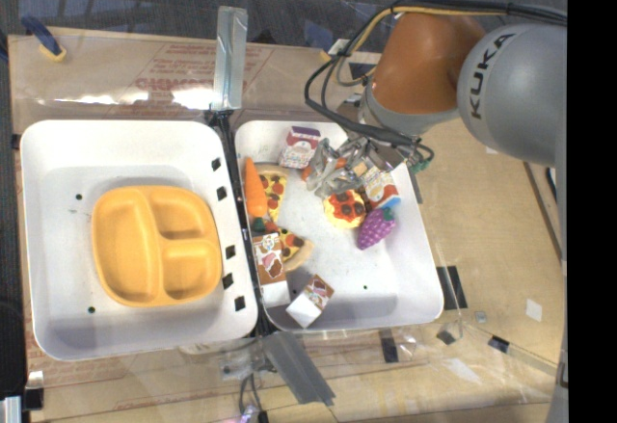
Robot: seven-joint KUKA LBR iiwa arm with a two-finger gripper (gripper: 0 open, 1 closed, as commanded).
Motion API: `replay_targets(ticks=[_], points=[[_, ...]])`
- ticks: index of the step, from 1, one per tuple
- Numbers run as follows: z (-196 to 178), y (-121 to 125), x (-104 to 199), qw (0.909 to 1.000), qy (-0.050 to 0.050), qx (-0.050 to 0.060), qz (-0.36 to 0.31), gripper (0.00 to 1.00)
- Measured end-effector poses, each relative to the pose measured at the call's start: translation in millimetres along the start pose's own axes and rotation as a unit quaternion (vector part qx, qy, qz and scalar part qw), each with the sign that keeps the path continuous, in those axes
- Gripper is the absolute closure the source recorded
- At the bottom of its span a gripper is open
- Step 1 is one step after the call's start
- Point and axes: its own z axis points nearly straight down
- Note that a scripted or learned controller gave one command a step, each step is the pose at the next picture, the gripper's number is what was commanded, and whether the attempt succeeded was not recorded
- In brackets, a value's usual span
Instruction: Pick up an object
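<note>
My gripper [339, 169] hangs low in the right bin [410, 291], touching the toy pizza [345, 208] beside the purple grapes [376, 228]; I cannot tell its opening. The yellow divided tray [154, 243] lies in the left bin [48, 161]

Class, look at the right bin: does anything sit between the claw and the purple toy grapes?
Yes. A red and yellow toy lies directly under the claw, between it and the grapes, which touch its right side.
</note>
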Motion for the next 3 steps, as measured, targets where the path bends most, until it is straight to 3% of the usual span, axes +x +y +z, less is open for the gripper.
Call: replay_targets(ticks=[1,2,3], points=[[-153,-42,33,0.9986,-0.001,0.005,0.052,1.00],[31,-17,19,0.9996,0.006,-0.006,0.027,1.00],[1,-58,29,0.9920,0.001,0.000,-0.126,1.00]])
